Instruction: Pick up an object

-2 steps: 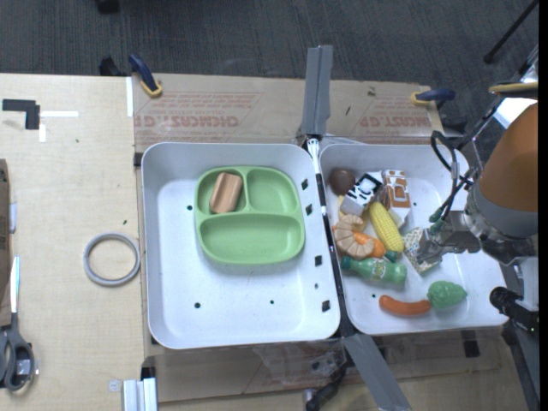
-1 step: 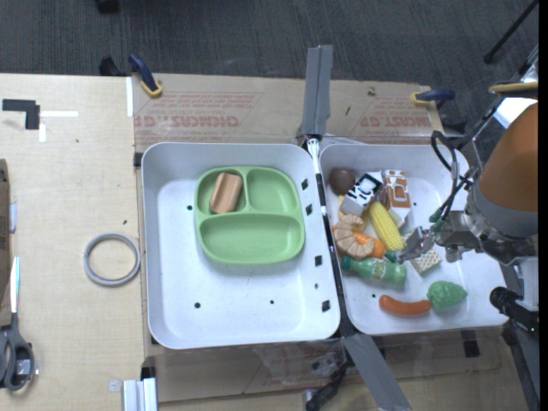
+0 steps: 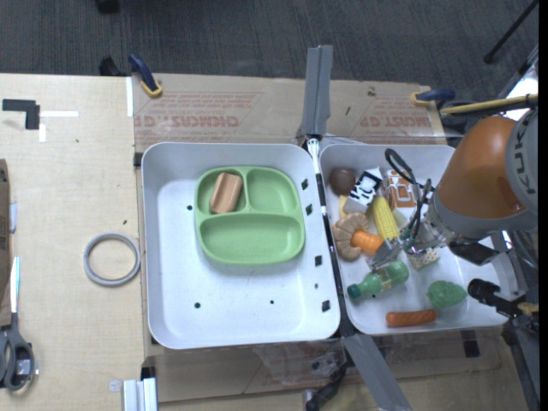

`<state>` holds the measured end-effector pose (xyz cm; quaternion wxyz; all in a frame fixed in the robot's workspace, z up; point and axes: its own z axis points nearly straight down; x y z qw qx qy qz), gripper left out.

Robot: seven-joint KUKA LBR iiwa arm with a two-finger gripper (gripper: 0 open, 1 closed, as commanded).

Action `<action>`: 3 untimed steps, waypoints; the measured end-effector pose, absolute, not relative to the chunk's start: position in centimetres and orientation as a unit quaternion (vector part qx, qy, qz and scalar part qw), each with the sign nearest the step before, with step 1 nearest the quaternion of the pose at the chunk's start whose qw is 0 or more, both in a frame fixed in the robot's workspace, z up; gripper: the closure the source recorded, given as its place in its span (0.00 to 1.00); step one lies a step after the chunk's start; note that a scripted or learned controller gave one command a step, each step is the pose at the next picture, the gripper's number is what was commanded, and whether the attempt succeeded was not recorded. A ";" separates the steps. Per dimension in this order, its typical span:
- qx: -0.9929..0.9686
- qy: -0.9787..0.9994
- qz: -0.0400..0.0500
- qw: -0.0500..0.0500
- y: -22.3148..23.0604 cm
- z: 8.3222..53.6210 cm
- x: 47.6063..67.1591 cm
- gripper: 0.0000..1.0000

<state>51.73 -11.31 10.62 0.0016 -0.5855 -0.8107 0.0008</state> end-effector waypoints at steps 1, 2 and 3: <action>-0.631 -0.776 -0.001 -0.004 -11.5 9.6 58.6 0.00; -0.666 -0.746 0.002 0.007 -15.7 9.4 64.0 0.00; -0.664 -0.747 0.002 0.004 -15.8 10.9 64.3 1.00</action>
